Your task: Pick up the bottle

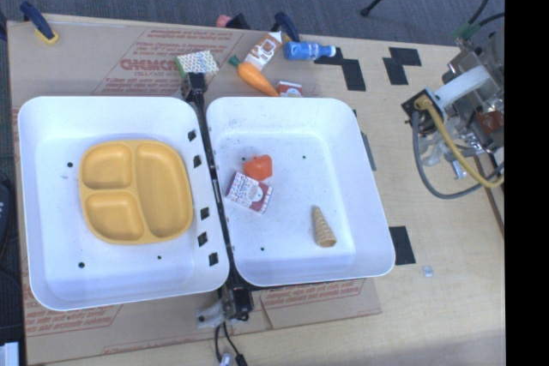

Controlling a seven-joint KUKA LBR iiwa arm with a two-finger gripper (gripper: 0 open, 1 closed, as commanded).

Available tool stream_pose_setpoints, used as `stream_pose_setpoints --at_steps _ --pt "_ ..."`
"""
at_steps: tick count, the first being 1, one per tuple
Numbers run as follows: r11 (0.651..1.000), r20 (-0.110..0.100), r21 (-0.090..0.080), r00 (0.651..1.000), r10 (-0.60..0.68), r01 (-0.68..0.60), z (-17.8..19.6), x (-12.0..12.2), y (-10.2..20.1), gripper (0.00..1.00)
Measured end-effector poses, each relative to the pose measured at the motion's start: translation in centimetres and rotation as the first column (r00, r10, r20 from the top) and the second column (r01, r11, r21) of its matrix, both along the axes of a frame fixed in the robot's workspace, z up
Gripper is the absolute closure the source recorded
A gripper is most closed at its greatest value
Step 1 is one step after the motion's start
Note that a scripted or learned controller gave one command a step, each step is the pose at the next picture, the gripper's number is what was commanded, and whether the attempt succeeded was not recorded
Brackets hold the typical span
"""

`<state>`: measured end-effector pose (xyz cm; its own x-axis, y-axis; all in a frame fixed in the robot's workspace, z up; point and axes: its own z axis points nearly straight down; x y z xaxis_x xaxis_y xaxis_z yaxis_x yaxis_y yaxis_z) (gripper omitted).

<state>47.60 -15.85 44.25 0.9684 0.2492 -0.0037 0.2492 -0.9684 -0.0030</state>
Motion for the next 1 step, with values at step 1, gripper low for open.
stream_pose_setpoints --at_steps 1 --pt "0.999 -0.001 0.001 0.999 -0.044 0.044 -5.85 5.96 7.27 1.0"
